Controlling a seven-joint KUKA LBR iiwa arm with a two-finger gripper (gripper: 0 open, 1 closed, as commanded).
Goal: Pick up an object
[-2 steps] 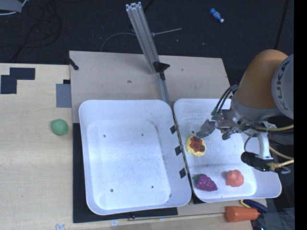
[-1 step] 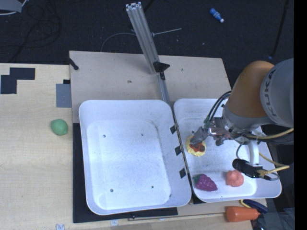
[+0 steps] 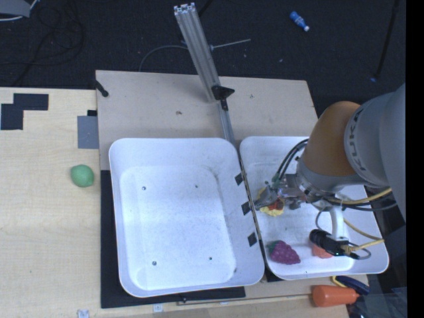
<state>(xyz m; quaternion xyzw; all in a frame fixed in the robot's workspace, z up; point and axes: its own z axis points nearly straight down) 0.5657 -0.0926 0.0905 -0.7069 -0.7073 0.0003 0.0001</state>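
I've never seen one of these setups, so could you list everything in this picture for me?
White bins: two, side by side on the bench.
Purple lumpy object: one, right bin, near its front edge.
Yellow and red object: one, right bin, below the hand.
Red-orange object: one, right bin, partly hidden.
Green ball: one, on the bench left of the bins.
Orange object: one, outside the right bin's front edge.
Metal bar: one, grey, behind the bins.
Blue item: one, on the dark floor.
Arm: one, grey with orange band.
Hand: one, over the right bin.
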